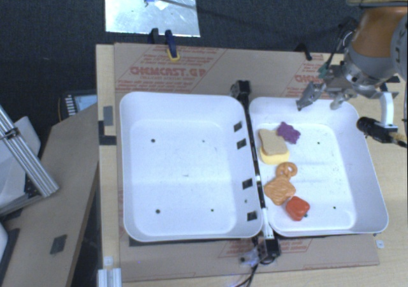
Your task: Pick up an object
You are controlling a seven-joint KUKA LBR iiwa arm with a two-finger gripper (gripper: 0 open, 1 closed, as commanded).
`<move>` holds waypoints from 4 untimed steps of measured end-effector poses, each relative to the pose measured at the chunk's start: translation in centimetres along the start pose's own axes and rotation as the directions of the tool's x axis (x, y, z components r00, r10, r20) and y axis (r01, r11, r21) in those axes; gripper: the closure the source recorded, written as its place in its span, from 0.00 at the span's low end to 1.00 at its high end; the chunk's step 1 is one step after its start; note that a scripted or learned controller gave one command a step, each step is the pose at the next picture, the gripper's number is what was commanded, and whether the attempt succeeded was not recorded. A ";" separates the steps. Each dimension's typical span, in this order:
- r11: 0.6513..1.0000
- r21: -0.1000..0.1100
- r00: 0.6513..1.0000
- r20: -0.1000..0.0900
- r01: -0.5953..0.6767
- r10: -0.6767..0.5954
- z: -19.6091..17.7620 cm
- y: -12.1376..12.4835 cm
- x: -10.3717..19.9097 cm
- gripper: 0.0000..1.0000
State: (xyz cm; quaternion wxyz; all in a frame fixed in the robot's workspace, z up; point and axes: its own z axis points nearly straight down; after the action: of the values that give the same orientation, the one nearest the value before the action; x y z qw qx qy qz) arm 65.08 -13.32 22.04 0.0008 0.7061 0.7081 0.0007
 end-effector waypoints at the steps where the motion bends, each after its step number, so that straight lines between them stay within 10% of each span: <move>1: 1.000 -0.015 1.000 0.008 -0.007 0.007 -12.7 -1.3 -6.6 0.00; 2: 1.000 -0.020 1.000 0.007 0.000 0.000 -31.4 -7.5 -5.2 0.00; 4: 1.000 -0.001 1.000 -0.002 0.009 -0.009 -31.4 2.0 7.2 0.00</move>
State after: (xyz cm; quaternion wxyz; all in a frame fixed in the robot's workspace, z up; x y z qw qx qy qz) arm 67.02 -6.14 53.44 0.0005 0.7027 0.7115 0.0017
